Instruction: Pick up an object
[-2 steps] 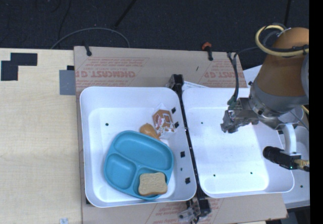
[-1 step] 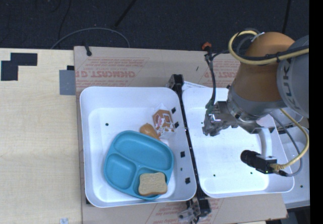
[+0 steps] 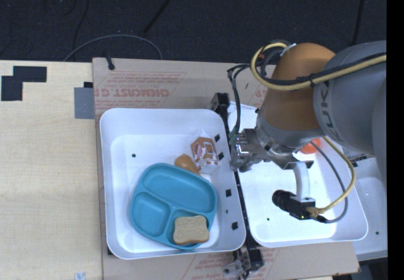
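Broadly, the bench (image 3: 44, 178) carries a sheet of cardboard (image 3: 145, 83), and both white bins sit on that sheet side by side. The arm (image 3: 344, 96) comes in from the right and hangs over the right bin (image 3: 271, 229), covering much of its floor. Its wrist leans toward the divider between the bins.

The gripper (image 3: 243, 156) is low at that divider, just above the right bin's left edge. Its tip is lost among grey hardware and cables, so whether it is open or closed cannot be told. Nothing can be seen held in it.

The left bin (image 3: 117, 146) holds the loose things. A blue tray (image 3: 165, 200) with three compartments lies tilted across its lower half. A tan slice (image 3: 190, 229) rests in the tray's lower right compartment. A crinkled packet (image 3: 204, 150), brown and white, lies near the bin's right wall, just left of the gripper. A small brown roll (image 3: 185, 162) sits beside the packet, touching the tray's upper edge.

An orange-red patch (image 3: 308, 145) shows under the wrist over the right bin; what it is cannot be told.
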Motion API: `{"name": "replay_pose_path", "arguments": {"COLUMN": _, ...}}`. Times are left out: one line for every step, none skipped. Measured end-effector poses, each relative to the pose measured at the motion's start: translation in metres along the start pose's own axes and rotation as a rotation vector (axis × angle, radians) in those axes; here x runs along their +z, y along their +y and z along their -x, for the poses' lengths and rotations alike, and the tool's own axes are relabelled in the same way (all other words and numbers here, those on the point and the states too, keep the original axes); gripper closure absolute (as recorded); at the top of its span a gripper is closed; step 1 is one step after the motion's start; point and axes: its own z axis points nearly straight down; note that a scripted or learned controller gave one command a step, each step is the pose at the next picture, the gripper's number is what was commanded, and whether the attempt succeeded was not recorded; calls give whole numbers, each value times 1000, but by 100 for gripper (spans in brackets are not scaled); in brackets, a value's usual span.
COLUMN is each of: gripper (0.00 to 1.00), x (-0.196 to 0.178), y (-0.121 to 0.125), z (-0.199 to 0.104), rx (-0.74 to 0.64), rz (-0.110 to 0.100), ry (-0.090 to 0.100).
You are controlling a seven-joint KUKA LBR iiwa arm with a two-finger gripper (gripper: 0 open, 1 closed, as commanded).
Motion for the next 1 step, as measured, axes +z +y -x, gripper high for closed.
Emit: {"name": "replay_pose_path", "arguments": {"gripper": 100, "x": 7, "y": -2, "z": -57, "rx": -1, "rz": 0, "ry": 0}}
